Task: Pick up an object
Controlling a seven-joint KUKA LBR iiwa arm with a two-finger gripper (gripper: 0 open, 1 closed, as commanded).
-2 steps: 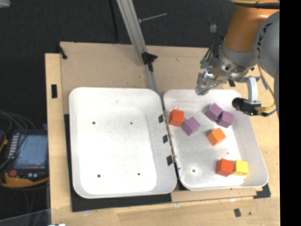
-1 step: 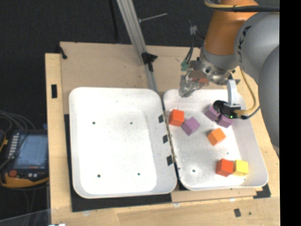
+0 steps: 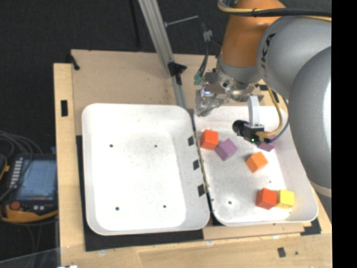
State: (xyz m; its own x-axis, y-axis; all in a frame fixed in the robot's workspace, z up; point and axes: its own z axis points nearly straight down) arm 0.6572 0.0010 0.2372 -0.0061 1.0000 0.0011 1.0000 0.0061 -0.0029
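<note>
- Grey arm with orange band point(image 3: 248, 21) reaches in from the right, its gripper point(image 3: 207, 102) low over the far-left corner of the right shallow white bin point(image 3: 295, 205); nothing visible between the jaws, cannot tell if they are wide or narrow.
- All blocks lie in the right bin: orange cube point(image 3: 209, 139) by the dividing rim, nearest the gripper; purple cube point(image 3: 226, 149) just beside it.
- Second orange cube point(image 3: 256, 161) mid-bin; red-orange cube point(image 3: 267, 198) touching small yellow cube point(image 3: 286, 198) near the front.
- Another purple block point(image 3: 268, 146) partly hidden under a black wrist attachment point(image 3: 248, 129).
- Left shallow white bin point(image 3: 134, 166) sits alongside on the tan desk point(image 3: 122, 77), likely the drop side.
- Judgement: the orange cube by the rim is the likeliest pick; the rim may crowd the jaws.
</note>
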